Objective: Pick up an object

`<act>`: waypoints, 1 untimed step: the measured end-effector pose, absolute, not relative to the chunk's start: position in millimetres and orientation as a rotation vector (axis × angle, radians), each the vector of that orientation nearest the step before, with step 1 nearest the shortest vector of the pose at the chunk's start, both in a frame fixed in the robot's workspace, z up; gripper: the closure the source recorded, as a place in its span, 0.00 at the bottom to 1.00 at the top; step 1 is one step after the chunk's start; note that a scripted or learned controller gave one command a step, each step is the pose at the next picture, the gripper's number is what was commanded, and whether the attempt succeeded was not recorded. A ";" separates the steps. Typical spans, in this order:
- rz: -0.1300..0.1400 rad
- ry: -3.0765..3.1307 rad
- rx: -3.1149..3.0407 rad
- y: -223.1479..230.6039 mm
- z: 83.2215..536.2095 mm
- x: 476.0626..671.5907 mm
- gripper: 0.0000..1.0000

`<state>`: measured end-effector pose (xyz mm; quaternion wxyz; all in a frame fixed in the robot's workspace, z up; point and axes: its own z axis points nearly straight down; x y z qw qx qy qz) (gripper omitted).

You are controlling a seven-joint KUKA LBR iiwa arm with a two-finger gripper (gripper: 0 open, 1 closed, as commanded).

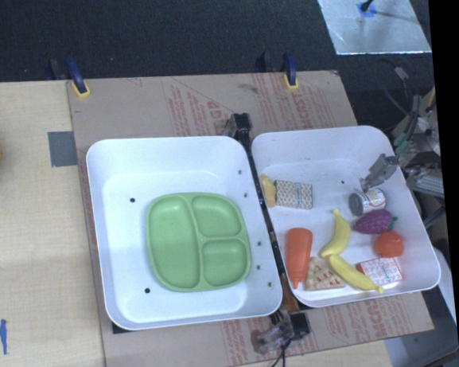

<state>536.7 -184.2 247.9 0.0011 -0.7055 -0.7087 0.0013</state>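
Camera view, near edge first: in the right bin [429, 277] we log a small packet [380, 271], a waffle piece [324, 274], an orange carrot [299, 254], two bananas [341, 250], a tomato [388, 243] and a purple grape bunch [373, 222]. Farther back, a tin can [368, 201] lies just beneath the gripper [378, 170]; we cannot tell its finger state or any hold. Left bin [110, 229] carries a green divided plate [197, 240].

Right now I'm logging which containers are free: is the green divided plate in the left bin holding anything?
Empty. The green divided plate lies flat in the left bin, all three compartments showing bare green.
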 end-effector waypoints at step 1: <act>0.006 -2.224 -2.214 -212.0 170.5 537.2 0.00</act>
